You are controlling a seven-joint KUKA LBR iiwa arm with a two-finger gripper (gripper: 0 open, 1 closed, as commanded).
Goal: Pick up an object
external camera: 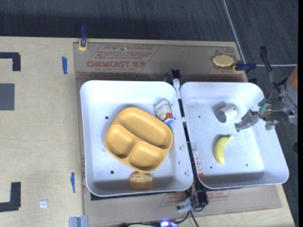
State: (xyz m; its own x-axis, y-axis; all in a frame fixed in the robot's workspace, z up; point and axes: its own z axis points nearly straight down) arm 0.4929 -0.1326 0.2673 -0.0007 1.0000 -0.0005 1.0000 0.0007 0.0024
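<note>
Over the right bin (277,171), the fingers (245,122) hang unclear, beside the banana (221,148).

One fixed overhead camera is looking down at a slant on two white bins (90,126), arm entering from the right.

This looks like a robotics lab or test cell. A pale plywood worktop (38,126) carries a printed cardboard sheet (142,58) held by blue clamps (83,36), with black marker squares (12,60) and blue tape tabs (64,65) on the wood. Two white bins (90,136) sit side by side, cables (189,207) trail below them, and grey office carpet (142,8) lies beyond.
</note>
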